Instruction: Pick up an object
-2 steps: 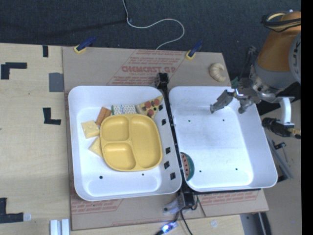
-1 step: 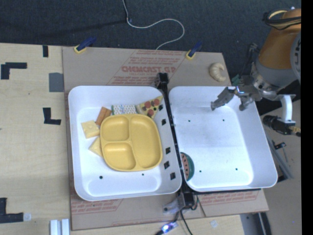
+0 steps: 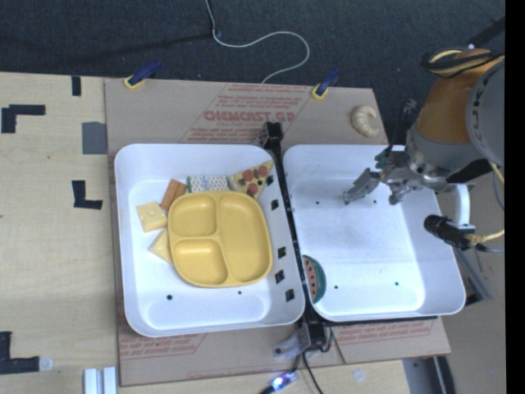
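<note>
Camera view: yellow plate atop cards.

Even, bright overhead light; white bins glare slightly, shadows soft, overall mildly blurry.

Left bin crowded: yellow divided plate filled the middle, small food pieces packed against the plate's far and left edges. Bare floor remained along the plate's near side. Right of the plate, right bin floor open.

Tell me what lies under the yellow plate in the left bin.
Poking out from under the yellow plate: pale yellow pieces, an orange-brown piece and patterned pieces. Whatever lies beneath its middle is covered.
</note>
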`<state>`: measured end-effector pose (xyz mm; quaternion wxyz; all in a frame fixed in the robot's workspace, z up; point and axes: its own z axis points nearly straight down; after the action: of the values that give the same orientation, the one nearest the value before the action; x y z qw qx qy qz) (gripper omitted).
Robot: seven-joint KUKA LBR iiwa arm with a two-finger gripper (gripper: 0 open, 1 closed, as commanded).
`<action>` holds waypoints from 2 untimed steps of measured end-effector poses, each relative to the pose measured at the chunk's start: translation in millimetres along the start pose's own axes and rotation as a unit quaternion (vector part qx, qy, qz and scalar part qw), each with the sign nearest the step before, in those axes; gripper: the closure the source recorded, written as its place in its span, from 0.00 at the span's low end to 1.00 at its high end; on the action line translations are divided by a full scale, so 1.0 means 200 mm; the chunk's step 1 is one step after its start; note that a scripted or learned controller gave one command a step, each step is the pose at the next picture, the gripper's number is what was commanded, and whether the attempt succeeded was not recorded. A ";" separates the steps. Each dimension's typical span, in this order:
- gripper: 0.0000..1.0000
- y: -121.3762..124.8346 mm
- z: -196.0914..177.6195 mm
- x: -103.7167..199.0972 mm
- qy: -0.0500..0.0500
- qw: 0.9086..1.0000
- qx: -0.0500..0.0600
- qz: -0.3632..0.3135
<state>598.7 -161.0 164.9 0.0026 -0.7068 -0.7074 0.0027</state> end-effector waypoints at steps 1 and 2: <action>0.00 -0.04 0.24 0.01 0.000 1.000 -0.001 0.000; 0.00 -0.04 0.41 0.02 -0.001 1.000 -0.003 -0.001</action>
<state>589.9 -156.8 82.7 0.0004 -0.7062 -0.7080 0.0012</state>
